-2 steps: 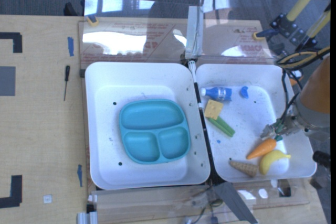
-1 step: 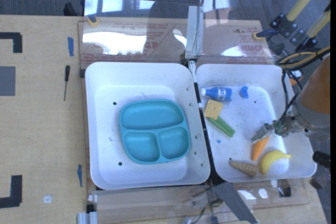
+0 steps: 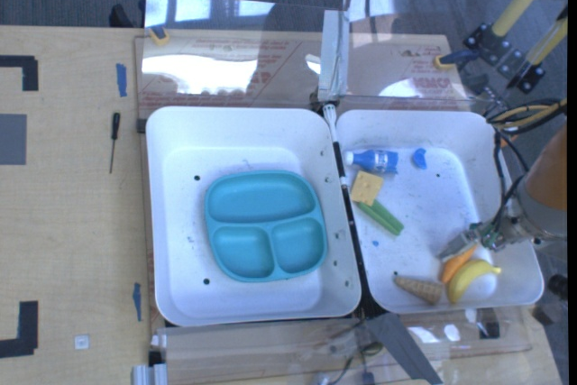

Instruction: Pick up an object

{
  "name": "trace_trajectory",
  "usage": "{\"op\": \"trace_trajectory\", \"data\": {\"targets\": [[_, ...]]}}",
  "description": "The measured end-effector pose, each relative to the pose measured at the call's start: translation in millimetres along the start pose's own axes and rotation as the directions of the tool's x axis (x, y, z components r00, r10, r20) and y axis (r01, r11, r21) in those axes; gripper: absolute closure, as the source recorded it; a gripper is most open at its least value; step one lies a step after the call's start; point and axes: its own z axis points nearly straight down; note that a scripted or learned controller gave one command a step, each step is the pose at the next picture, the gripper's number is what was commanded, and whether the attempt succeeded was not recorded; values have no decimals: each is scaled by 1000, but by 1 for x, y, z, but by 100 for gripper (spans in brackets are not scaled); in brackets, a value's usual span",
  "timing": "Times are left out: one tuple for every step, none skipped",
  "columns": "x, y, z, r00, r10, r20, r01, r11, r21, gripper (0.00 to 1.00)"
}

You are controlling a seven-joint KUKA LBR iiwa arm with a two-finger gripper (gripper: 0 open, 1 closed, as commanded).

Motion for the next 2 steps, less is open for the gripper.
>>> {"op": "trace_trajectory", "data": {"targets": [[-2, 1, -11, 1000, 3, 6, -3, 1000, -5, 100], [52, 16, -150, 998, 67, 4, -67, 998, -3, 100]]}}
